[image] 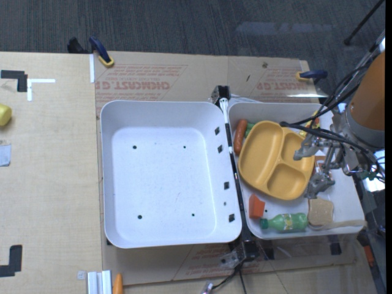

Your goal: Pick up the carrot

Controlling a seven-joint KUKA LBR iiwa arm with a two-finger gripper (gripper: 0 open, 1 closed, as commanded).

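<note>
Dark grey carpet runs across the top of the view, and below it a pale wooden bench (49, 182) carries a sheet of printed cardboard (147, 81) held by blue clamps (101, 51). Two shallow white bins sit side by side on the cardboard. The left bin (113, 164) shows only small dark holes in its floor. The right bin (352, 192) holds the clutter. The carrot (239, 138) lies along that bin's left wall, near the far left corner, orange with a green top end pointing away, partly tucked under the rim of a yellow divided plate (272, 158) that is tilted against it. Near the bin's front edge lie a small orange-red block (256, 207), a green bottle (285, 223) on its side and a tan sponge-like square (320, 213). The arm enters from the right, its orange band (372, 100) at the edge of the view, and the gripper (315, 164) hangs over the right rim of the yellow plate, well apart from the carrot. Its metal fingers (306, 149) stand spread with nothing between them. A yellow object (3, 115) sits at the bench's left edge, well away from both bins
</note>
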